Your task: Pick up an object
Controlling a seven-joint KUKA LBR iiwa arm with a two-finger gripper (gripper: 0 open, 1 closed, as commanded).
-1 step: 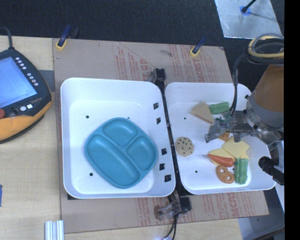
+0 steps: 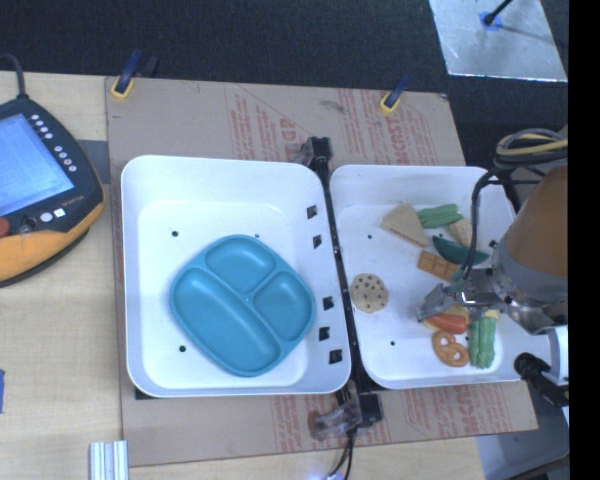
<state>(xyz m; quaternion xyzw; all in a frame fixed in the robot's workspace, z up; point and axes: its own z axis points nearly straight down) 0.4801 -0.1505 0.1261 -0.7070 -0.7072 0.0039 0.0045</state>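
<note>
You are looking down on the bench [image 2: 40, 368], where two white bins sit side by side on a cardboard sheet [image 2: 280, 118]. The left bin [image 2: 140, 268] holds a blue divided plate [image 2: 242, 304], lying flat near its centre. The right bin [image 2: 375, 358] holds a scatter of toy food: a round cookie [image 2: 368, 291] toward its left side, a tan wedge [image 2: 405, 224] and a green piece [image 2: 439, 214] at upper centre, an orange block [image 2: 435, 265] below them, and a pretzel [image 2: 447, 348] beside a green vegetable [image 2: 483, 339] at lower right. The arm [image 2: 540, 238] enters from the right edge of the frame, and the tool [image 2: 450, 298] sits low over the cluster between the orange block and the pretzel. You cannot tell how far the tool is open, nor whether it grips anything. A handheld controller [image 2: 30, 198] lies at the left edge.
</note>
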